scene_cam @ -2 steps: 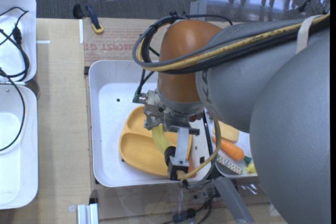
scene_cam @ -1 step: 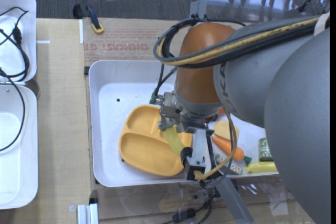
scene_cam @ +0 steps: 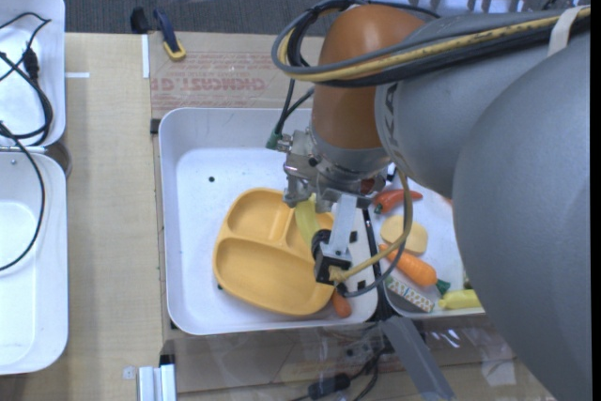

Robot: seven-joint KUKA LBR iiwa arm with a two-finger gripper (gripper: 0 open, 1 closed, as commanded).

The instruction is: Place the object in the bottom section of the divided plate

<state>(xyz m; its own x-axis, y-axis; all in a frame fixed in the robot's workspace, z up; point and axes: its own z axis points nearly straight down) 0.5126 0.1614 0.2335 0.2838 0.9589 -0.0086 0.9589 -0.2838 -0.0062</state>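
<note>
The pincer (scene_cam: 305, 202) hangs over the right rim of the divided plate (scene_cam: 235, 272), and the view cannot tell whether it is clenched or released. The grey arm (scene_cam: 507, 155) covers the right side of the view and much of the right bin (scene_cam: 174, 230). The left bin (scene_cam: 28, 296) holds loose black cables (scene_cam: 23, 99). In the right bin, bare white floor lies left of and behind the plate. The plate's near edge sits close to the bin's near wall. A pale yellow-green piece (scene_cam: 306, 219) shows just under the pincer, at the plate's right edge above the wide bottom section (scene_cam: 268, 277); whether it is gripped is unclear. Right of the plate the bin is crowded: two carrots (scene_cam: 415, 270), a yellow slice (scene_cam: 410, 237) and a small pale dish (scene_cam: 409, 298) lie close together.
</note>
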